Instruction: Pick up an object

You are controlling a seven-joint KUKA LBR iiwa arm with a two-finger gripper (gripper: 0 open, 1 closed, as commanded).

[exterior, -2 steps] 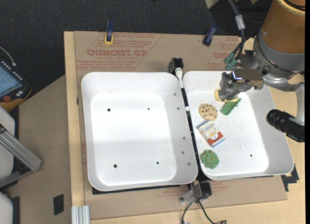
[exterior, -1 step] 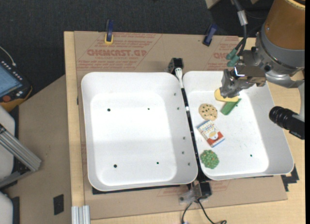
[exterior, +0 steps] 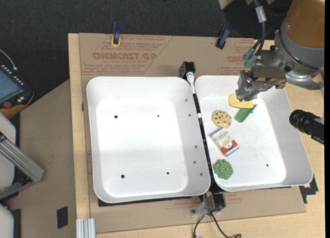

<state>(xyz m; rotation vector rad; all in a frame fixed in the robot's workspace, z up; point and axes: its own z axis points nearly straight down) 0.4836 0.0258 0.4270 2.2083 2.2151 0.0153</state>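
Camera view: two shallow white bins are seen side by side on a cardboard-covered bench. The left bin [exterior: 139, 139] is set against the right bin [exterior: 273, 154], their rims meeting along a dark seam down the middle.

All the objects are gathered in the left half of the right bin. A yellow piece [exterior: 238, 102] lies near the bin's far edge, with a green piece [exterior: 246, 113] touching it on the near side. A speckled cookie [exterior: 221, 118] is placed just beside them, toward the seam. Nearer the camera a small white, red and blue packet [exterior: 225, 141] is found, and a green bumpy ball [exterior: 223, 168] rests close to the bin's front rim. The right half of that bin's floor is left open, bordered by its right and front walls.

The gripper [exterior: 247, 94] is positioned low over the yellow piece, at or just above it. Whether its tips are apart or together cannot be told, and nothing is seen gripped.
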